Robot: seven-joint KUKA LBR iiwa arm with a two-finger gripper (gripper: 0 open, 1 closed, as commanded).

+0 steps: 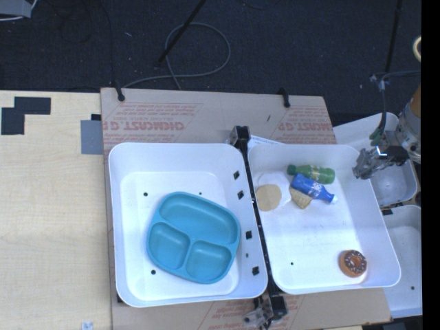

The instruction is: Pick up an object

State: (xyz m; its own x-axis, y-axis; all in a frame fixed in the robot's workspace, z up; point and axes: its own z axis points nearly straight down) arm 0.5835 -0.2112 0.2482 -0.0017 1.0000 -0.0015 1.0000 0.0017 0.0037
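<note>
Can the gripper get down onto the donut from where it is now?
Probably yes. The gripper sits at the right bin's far right rim, and the donut lies alone in the near right corner, nothing beside or over it.

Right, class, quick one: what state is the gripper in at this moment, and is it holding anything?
Gripper: at the right bin's right edge, above it; nothing seen in its grasp; open or closed cannot be told.

Blue tray [193,237], green bottle [313,173]
</note>
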